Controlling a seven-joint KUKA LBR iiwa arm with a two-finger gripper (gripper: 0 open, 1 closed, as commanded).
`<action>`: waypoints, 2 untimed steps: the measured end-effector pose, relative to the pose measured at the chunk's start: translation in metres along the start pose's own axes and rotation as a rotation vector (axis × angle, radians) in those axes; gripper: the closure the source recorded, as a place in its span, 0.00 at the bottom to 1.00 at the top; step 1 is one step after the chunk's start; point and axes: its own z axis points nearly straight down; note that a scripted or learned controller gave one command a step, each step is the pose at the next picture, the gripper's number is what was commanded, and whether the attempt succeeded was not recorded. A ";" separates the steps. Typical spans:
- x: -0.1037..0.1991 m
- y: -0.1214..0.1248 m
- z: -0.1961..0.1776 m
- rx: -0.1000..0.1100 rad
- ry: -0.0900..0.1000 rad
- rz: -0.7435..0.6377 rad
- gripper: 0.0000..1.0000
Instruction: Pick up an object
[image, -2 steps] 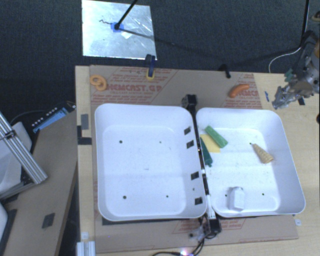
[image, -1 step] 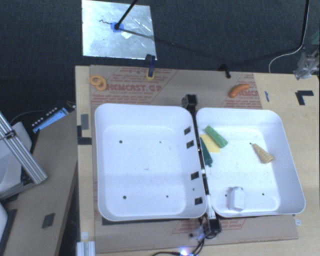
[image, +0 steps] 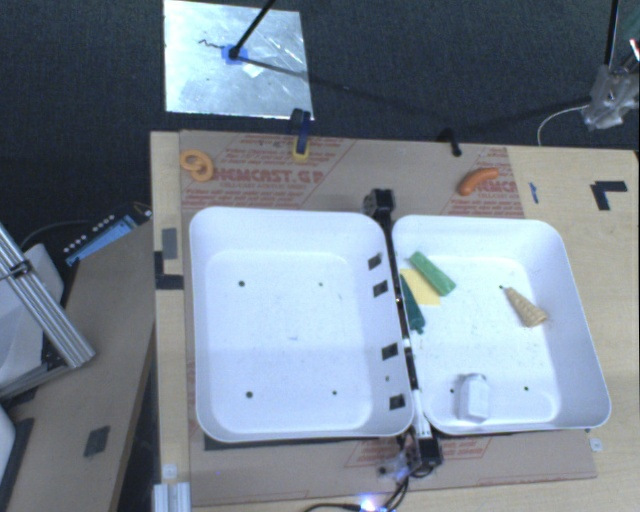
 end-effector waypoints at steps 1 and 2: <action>0.029 -0.019 -0.032 0.007 0.000 0.004 1.00; 0.042 -0.119 0.015 0.018 0.003 0.010 1.00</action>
